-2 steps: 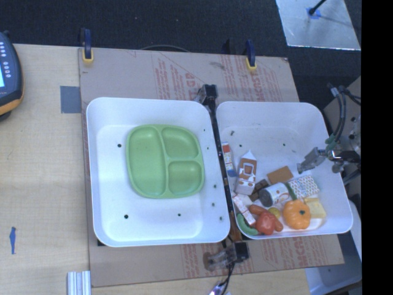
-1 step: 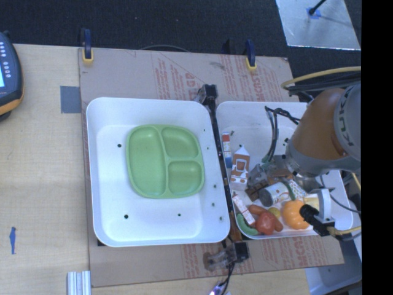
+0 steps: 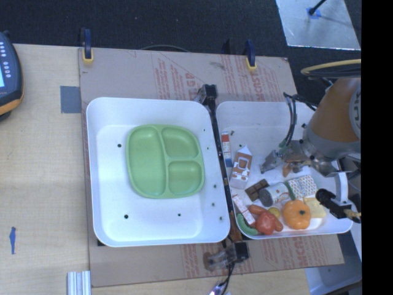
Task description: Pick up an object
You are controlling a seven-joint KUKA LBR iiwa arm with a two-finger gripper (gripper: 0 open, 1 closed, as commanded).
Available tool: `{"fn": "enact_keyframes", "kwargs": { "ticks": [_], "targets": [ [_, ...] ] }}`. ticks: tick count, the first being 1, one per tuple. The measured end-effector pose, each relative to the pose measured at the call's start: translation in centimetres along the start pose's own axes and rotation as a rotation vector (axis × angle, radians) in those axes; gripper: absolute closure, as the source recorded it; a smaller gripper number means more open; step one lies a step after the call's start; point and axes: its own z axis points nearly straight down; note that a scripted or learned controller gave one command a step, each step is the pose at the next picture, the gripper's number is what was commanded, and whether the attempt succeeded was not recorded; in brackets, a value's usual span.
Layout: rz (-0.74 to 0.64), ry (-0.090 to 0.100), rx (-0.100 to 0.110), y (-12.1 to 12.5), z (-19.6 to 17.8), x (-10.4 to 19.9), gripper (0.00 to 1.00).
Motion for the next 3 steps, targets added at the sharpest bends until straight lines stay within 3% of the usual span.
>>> {"fn": "enact_keyframes", "kwargs": {
  "ticks": [1, 2, 3],
  "targets": [
    [-0.005, -0.001, -0.001, 8.1, 0.1, -5.4, 0.00],
    [-0.001, 0.005, 0.014, 1.5, 0.3, -2.2, 0.00],
    [-0.006, 0.003, 0.003, 6.4, 0.2, -0.1, 0.00]
  ]
}}
